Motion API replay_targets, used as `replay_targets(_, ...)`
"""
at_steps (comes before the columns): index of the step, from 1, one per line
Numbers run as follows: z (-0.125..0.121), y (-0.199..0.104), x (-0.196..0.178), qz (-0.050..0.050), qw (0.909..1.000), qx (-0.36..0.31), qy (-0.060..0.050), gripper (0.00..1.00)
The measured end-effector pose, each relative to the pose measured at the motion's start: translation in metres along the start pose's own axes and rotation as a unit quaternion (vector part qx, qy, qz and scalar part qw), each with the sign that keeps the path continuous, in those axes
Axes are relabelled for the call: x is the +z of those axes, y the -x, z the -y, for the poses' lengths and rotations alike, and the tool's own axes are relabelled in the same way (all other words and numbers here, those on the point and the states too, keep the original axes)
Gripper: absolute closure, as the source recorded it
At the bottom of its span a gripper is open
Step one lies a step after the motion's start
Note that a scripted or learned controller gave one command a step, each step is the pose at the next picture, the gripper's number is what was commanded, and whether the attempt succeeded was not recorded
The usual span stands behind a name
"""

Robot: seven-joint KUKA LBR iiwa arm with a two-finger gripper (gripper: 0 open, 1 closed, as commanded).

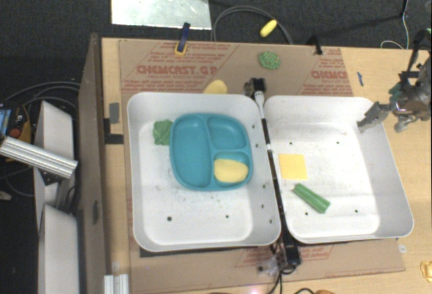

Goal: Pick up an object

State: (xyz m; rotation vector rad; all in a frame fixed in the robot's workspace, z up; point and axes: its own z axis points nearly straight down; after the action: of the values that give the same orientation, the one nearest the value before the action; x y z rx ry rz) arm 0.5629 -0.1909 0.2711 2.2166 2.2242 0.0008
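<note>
Hovering at the far right edge of the right bin point(337, 225), the gripper point(386, 117) has its two fingers spread apart with nothing between them.

In the camera view, a yellow square point(293, 166) lies on the bin floor well to the gripper's left and nearer the camera, with a green stick point(311, 197) just beyond it, nearer still. Farther left, across the divider, the left bin point(145, 218) holds a blue divided plate point(201, 151); a yellow lump point(231, 170) sits in the plate's lower right compartment, and a green leaf-like piece point(163, 131) touches the plate's far left rim.
</note>
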Motion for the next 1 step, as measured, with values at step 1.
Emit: replay_targets(1,0.0389,-0.0370,0.1318,-0.003,1.0000,0.001,-0.006,0.00)
